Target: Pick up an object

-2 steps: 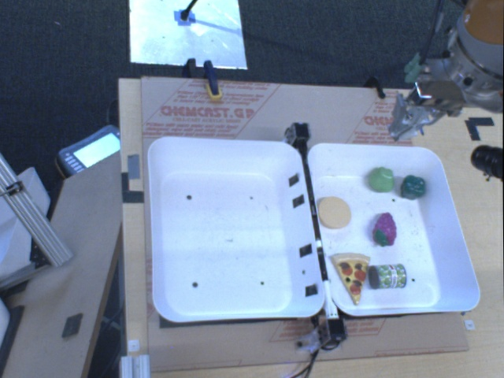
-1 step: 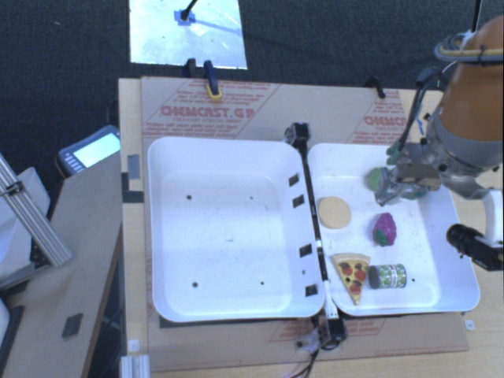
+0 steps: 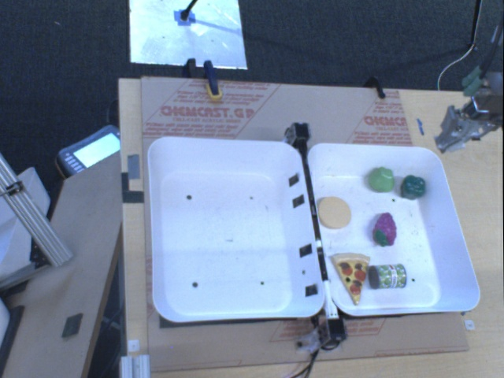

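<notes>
A: What lies in the bins?
B: The left bin [image 3: 228,235] is smooth white plastic. The right bin [image 3: 453,246] holds a flat tan disc [image 3: 334,212], a pizza wedge [image 3: 352,274], a green ball [image 3: 381,179], a knobbly purple lump [image 3: 384,229], a small can [image 3: 388,276] and a dark green lump [image 3: 413,186].
A: And the gripper [image 3: 457,132]?
B: Beyond the right bin's far corner; whether its jaws are apart, I cannot tell.

Board [image 3: 236,105] under bins: red print "CHEMCAST GP", readable at upper left; repeated at upper right [image 3: 383,122] at a slant, partly legible. Can [image 3: 388,276] label too small to read
</notes>
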Action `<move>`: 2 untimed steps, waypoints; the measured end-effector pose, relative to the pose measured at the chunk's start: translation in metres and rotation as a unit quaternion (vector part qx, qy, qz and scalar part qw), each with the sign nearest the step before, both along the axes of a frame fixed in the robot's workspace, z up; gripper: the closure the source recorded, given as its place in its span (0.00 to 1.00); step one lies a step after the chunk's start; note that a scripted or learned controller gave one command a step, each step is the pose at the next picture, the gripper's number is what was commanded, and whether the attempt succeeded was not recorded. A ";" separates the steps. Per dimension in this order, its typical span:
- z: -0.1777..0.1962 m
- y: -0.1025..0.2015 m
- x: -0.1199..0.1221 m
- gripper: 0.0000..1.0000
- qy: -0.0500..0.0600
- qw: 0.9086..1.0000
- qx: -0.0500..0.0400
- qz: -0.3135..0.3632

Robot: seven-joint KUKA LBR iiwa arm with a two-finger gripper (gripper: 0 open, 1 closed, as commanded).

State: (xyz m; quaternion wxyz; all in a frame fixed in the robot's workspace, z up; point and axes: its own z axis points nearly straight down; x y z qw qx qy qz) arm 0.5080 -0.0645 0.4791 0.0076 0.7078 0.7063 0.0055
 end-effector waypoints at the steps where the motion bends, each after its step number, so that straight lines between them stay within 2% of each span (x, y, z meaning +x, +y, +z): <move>1: -0.087 0.097 0.062 1.00 0.011 1.000 0.002 0.008; 2: 0.065 0.140 0.104 1.00 -0.001 1.000 0.003 0.005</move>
